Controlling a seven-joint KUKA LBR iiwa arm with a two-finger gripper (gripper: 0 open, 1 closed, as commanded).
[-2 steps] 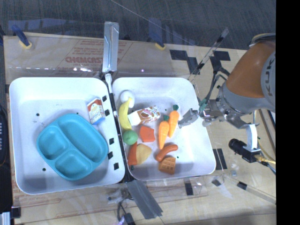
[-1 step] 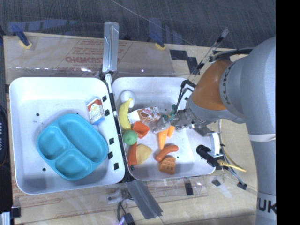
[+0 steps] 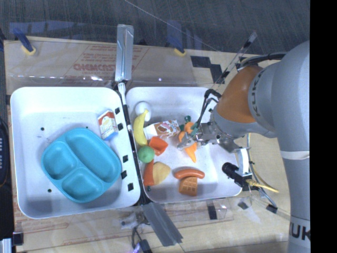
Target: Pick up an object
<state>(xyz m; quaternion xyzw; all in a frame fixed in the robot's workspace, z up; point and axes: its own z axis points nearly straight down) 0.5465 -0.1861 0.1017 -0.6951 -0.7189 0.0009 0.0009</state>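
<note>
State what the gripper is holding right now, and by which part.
Cannot be told. The gripper is down among the toy food in the right bin, beside a carrot, but no object shows clearly between its fingers.

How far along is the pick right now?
Done: the gripper is down in the right bin, among the toy food near the orange carrot piece. In hand: nothing visibly held; the view doesn't settle the grasp. Left: secure an object and lift it out.
</note>
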